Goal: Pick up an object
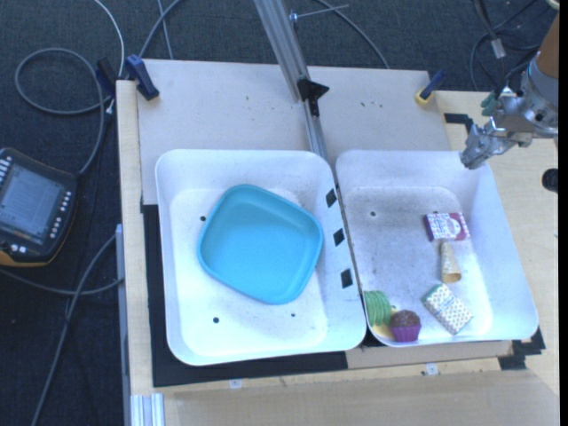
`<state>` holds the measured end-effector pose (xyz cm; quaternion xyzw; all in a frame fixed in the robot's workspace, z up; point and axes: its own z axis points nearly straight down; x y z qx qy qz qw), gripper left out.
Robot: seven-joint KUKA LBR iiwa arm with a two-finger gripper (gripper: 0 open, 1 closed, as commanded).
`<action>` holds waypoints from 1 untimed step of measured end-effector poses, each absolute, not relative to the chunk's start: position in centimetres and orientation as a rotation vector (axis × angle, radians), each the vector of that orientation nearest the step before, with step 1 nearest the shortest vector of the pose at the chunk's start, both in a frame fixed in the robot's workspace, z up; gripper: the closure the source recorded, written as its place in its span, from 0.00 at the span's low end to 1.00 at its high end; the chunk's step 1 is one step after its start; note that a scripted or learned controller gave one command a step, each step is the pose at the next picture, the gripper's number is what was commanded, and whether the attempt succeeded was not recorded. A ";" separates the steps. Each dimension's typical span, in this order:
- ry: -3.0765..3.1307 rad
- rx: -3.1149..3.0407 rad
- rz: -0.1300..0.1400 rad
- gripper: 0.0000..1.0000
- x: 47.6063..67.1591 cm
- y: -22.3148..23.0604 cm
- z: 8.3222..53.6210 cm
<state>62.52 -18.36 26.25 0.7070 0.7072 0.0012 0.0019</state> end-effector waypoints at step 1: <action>2.226 2.216 0.003 1.00 61.4 -12.8 26.6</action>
